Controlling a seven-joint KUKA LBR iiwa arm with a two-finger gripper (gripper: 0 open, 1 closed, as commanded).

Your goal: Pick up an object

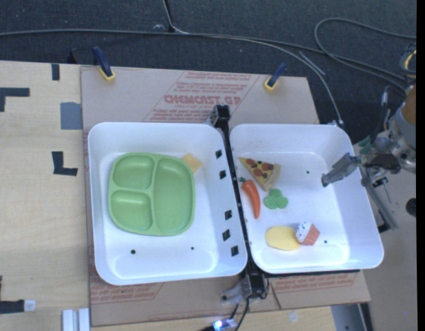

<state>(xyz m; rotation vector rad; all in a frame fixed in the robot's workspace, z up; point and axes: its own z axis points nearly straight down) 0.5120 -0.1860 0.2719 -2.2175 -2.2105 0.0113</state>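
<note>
Progress: judging by how things lie, the task is at its start; every toy item rests on a bin floor and nothing is lifted. The approach, descent, grasp and lift are all left to do.

End effector: the end effector (345, 168) sits over the right rim of the right bin (316, 135), reaching in from the right. One dark finger (334, 174) juts out toward the bin's interior; the other is lost among the wrist hardware, so whether it is wide or narrow I cannot tell. Nothing is visible between its fingers.

Candidate objects: the right bin holds a pizza slice (260, 170) near its upper left, an orange carrot (252, 197) lying just below it along the left wall, a green leafy piece (275, 200) just beside the carrot, a yellow lump (282, 238) near the front, and a small red and white piece (308, 234) touching the lump's right side.

Relation to end effector: all five lie to the left of the finger and apart from it. The red and white piece and the yellow lump look nearest, below and left; the pizza slice and carrot are farthest, across the bin floor.

Left bin: the left bin (102, 143) carries a green divided plate (152, 193) with a small yellow block (192, 162) at its upper right corner, well apart from the end effector.

Surface: both bins rest on a cardboard sheet (199, 95) clamped to the surface.
</note>
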